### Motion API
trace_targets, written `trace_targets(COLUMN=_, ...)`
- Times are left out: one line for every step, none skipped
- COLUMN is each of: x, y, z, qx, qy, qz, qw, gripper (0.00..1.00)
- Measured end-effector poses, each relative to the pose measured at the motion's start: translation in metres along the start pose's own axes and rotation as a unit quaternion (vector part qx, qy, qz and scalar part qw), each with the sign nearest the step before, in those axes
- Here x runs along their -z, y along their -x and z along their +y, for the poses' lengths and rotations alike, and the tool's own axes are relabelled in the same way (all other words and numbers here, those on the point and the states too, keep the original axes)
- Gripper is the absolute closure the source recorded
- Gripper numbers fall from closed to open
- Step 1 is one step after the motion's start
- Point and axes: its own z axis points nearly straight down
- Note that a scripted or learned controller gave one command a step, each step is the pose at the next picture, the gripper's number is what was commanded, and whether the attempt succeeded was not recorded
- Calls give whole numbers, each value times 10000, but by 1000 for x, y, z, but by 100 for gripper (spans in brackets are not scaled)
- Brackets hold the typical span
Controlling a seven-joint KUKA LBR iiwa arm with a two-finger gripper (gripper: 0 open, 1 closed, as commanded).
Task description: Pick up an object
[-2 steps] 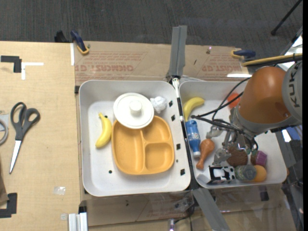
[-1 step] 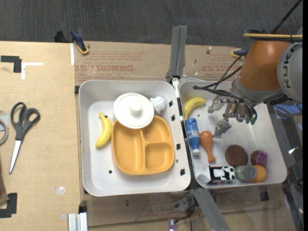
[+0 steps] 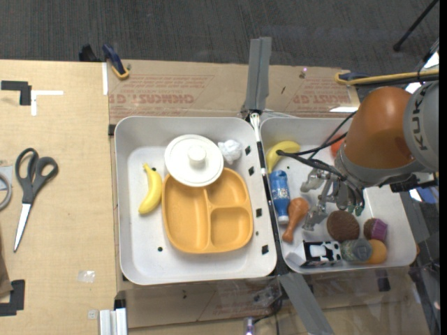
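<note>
**A:** The arm [image 3: 380, 135] is in from the right and the tool [image 3: 323, 199] hangs low over the right bin [image 3: 307, 125], in the middle of the clutter. I'd call this the approach step, with nothing gripped.

**B:** Agreed. Nothing sits between the fingers, and they look parted a little (hard to judge how far, with the cables across them). What's closest?

**A:** The orange drumstick toy [image 3: 295, 217] is just left of the tool, the brown ball [image 3: 343, 224] just right of it. The blue bottle [image 3: 279, 192] lies against the bin's left wall, with a yellow banana [image 3: 281, 151] above it.

**B:** So the next move calls for choosing one, centring over it and dropping straight down. The brown ball looks awkward to me, since it's round and crowded by the purple piece [image 3: 376, 228] and the grey disc [image 3: 357, 250].

**A:** Room is tight. The divider between the bins hems in the bottle, and the front wall boxes in the black-and-white item [image 3: 319, 253].

**B:** The left bin [image 3: 133, 208] has more room, around the other banana [image 3: 150, 189], beside the orange tray [image 3: 207, 218] and white lid [image 3: 194, 160].
</note>
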Motion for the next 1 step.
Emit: trace_targets(x=0, y=-8, z=11, qx=-813, qy=-2, qz=0, qw=9967, gripper=0)
